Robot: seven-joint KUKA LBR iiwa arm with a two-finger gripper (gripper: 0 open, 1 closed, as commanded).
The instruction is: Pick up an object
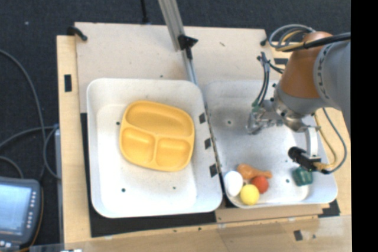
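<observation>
The fingers [257, 124] are hanging over bare floor in the upper middle of the right bin [236, 103]; I cannot tell how far apart they stand. A white egg [234, 182], yellow ball [250, 194], red ball [261, 184] and orange piece [253, 172] are clustering at that bin's lower left edge. A yellow divided tray [157, 135] is lying in the left bin [106, 186].

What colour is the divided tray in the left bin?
Yellow-orange; the divided tray shows plainly in the camera view.
</observation>
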